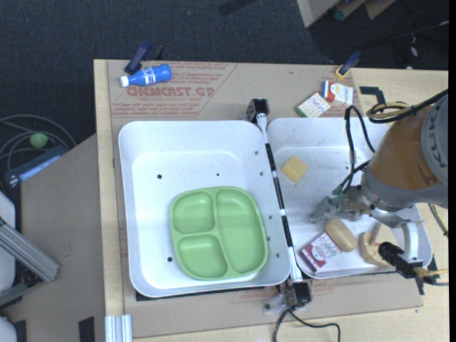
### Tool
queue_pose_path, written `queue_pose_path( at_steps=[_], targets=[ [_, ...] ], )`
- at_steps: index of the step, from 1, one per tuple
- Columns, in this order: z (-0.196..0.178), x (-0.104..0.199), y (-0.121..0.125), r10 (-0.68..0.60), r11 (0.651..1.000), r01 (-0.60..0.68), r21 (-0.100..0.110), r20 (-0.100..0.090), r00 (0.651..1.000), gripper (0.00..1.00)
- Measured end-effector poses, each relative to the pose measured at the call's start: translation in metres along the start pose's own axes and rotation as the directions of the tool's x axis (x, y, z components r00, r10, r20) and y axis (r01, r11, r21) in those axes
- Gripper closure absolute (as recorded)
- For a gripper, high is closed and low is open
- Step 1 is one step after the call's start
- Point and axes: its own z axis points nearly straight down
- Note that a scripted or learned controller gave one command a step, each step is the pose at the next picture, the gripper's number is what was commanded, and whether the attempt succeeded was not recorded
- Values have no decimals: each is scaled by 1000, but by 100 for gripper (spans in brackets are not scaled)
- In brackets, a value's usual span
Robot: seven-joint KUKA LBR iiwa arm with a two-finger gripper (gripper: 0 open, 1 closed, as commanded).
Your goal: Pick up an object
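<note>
Tan bread roll [340,234]: we see it in the right bin [313,140], near the front, touching a red-and-white packet [320,251].
Gripper [329,209]: we find it just above the roll; we cannot tell its state.
Yellow block [294,169]: farther back, same bin.
Left bin [142,148]: holds a green divided tray [217,231].
Desk [214,84]: carries both bins.

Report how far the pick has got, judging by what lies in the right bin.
Done: the grey arm's tool is low in the shallow white right bin, beside the tan oblong bread-like piece. In hand: nothing visibly gripped; that piece, the red-and-white packet and the yellow square block all lie on the bin floor. Left: closing on one object and lifting it.
</note>
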Motion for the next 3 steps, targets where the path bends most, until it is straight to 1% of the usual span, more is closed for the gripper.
queue_pose_path(
  at_steps=[1,2,3],
  targets=[
    [0,31,-6,0,1000,0,0,-1,1000,0],
    [-2,15,121,-1,1000,1,-5,2,1000,0],
    [-16,16,125,-3,1000,3,-16,4,1000,100]
  ],
)
